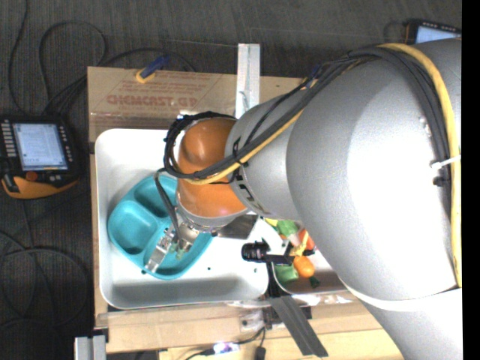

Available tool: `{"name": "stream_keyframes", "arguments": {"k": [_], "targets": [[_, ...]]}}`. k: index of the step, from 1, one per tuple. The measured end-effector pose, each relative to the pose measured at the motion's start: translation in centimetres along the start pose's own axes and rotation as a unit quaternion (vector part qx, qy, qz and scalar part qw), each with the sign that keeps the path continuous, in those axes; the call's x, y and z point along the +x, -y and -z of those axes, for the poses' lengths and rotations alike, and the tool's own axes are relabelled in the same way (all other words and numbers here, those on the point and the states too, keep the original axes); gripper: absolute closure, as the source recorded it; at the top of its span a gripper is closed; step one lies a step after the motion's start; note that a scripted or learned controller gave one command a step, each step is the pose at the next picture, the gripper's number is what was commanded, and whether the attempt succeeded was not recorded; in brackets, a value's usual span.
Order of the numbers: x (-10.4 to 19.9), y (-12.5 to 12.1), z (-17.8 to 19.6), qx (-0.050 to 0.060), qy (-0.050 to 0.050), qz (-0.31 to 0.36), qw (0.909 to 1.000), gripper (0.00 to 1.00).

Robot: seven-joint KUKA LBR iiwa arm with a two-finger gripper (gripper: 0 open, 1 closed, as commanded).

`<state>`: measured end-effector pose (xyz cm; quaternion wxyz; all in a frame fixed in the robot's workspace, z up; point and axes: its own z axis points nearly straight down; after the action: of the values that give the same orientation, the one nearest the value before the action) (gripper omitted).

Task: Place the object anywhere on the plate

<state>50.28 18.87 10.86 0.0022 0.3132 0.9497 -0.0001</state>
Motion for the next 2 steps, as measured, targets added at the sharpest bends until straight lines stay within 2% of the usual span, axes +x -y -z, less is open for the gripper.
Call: {"name": "stream_keyframes", "arguments": {"k": [1,2], "targets": [[-6.73,3.60,8.68,0.001,-0.001,0.012,0.9999,0.00],[-6.66,3.51,9.52,0.001,-0.002,0.012,0.9999,1.00]]}}
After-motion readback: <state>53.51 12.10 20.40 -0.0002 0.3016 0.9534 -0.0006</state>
